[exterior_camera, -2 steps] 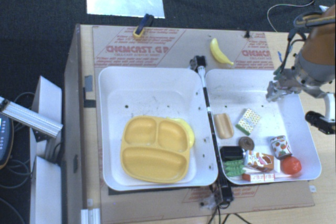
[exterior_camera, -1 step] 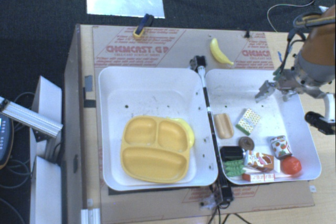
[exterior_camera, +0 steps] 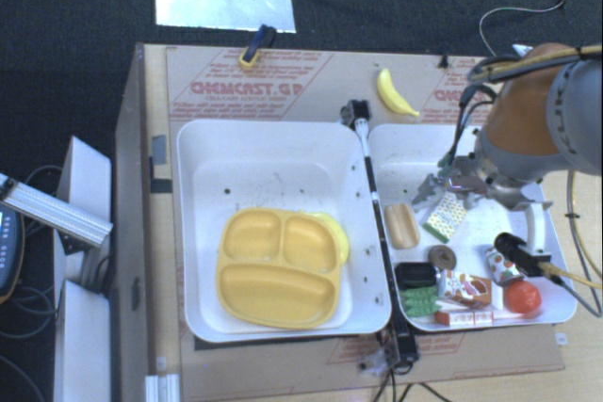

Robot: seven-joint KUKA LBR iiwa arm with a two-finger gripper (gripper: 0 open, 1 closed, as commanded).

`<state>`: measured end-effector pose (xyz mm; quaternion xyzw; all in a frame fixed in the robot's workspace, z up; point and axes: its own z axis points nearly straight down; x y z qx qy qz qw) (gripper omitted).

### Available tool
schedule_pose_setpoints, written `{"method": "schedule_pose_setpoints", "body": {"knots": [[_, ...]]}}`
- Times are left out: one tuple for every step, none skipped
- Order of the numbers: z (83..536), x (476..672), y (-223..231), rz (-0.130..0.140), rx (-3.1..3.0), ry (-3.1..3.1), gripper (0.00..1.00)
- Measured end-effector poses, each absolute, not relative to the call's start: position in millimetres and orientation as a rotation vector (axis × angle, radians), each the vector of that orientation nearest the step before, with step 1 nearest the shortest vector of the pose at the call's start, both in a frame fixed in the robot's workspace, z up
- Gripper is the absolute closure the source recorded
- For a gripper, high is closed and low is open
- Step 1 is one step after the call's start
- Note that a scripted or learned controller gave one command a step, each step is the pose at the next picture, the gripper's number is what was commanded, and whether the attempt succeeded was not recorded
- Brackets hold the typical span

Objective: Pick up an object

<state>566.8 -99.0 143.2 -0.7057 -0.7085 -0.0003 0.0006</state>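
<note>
My gripper (exterior_camera: 443, 190) hangs over the back middle of the right bin (exterior_camera: 415, 151), just above a green-and-white checkered packet (exterior_camera: 446, 217). Nothing shows held in it. A tan bun-shaped piece (exterior_camera: 402, 226) lies left of the packet. Toward the front are a brown round disc (exterior_camera: 441, 257), a black block (exterior_camera: 415, 275), a green piece (exterior_camera: 419, 300), a red-and-white packet (exterior_camera: 467, 288), a red ball (exterior_camera: 523, 297) and a small red-and-white box (exterior_camera: 464, 318).
The left bin (exterior_camera: 273, 151) holds a yellow divided plate (exterior_camera: 280, 266). A long black-and-white tool (exterior_camera: 364, 141) lies along the wall between the bins. A yellow banana (exterior_camera: 396, 95) rests on the bench behind the right bin.
</note>
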Motion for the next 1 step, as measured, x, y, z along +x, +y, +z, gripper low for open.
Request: {"method": "schedule_pose_setpoints", "body": {"knots": [[93.1,523.0,-99.9,-0.003,-2.221,-2.224,0.00]]}}
